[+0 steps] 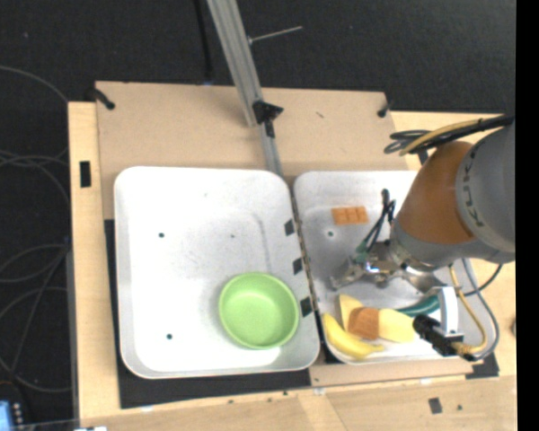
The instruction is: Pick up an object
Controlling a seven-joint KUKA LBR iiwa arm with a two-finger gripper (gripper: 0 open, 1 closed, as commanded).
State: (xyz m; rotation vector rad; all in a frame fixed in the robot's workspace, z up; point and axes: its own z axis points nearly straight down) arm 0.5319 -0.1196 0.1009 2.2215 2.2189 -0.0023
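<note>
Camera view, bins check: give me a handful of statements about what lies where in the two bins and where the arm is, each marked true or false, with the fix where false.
1. The green bowl sits in the left bin. True.
2. The green bowl is upside down. False: it sits upright, with its hollow facing up.
3. The banana lies at the near edge of the right bin. True.
4. The small orange block lies in the left bin. False: it lies in the right bin, toward its far side.
5. The arm is over the left bin. False: it is over the right bin.
6. A yellow sponge-like piece lies beside the banana. True.
</note>
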